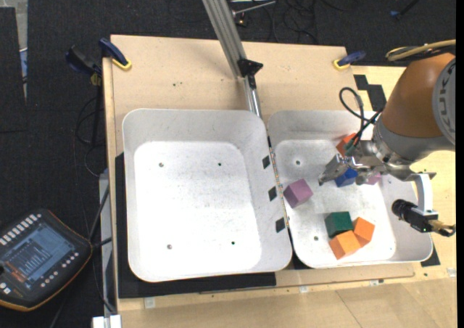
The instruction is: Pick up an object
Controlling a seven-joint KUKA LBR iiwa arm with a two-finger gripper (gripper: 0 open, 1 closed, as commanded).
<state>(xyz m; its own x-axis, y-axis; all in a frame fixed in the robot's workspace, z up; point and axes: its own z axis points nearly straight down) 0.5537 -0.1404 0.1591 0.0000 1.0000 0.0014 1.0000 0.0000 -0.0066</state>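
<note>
— Where's the hand [339,172] now?

— Down in the right bin [304,146], near its middle, reaching in from the right. The grey arm [420,112] with its orange band hangs over the bin's far right side.

— Has it got anything?

— I cannot tell. There's a blue block [347,176] right at the fingertips and something orange [348,141] just behind the wrist, but the metal parts crowd together there — whether the hand is spread or closed, I can't make out.

— What else is in that bin?

— A purple cube [297,192] lies near the left wall, apart from the hand. Toward the near side sit a green block [338,223] and two orange blocks [354,238] — all three touching in a little cluster. A pale purple piece [373,178] peeks out just beside the wrist.

— And the other bin?

— The left bin [145,130] sits beside it on the wooden worktop [181,65], edges touching. A pendant controller [36,257] lies off the worktop's left side.
</note>
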